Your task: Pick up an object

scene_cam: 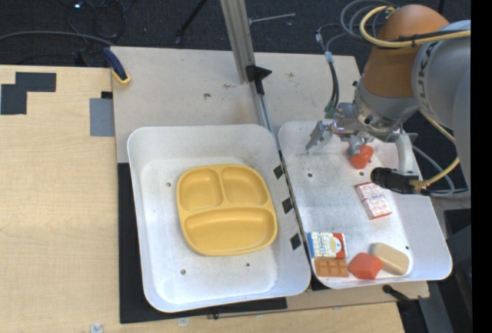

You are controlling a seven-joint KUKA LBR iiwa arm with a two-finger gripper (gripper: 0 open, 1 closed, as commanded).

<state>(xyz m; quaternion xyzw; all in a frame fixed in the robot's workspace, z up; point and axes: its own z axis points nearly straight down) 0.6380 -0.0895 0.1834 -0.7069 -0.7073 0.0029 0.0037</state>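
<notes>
My gripper [358, 144] hangs over the far end of the right bin [330, 185], under the grey wrist and orange dome of the arm. A small orange-red object [361, 158] sits right at its tip; whether it is gripped or just lying on the bin floor is unclear. Further forward in the same bin lie a red-and-white packet [373, 201], a small printed carton [327, 244], a brown waffle-like piece [331, 268], a red block [365, 266] and a tan bun-shaped item [390, 258].
The left bin [154, 247] holds a yellow divided plate [227, 208]. An upright aluminium post [237, 24] stands behind the bins. Black clips [286, 204] line the seam between the bins. A black hose [396, 180] runs beside the gripper.
</notes>
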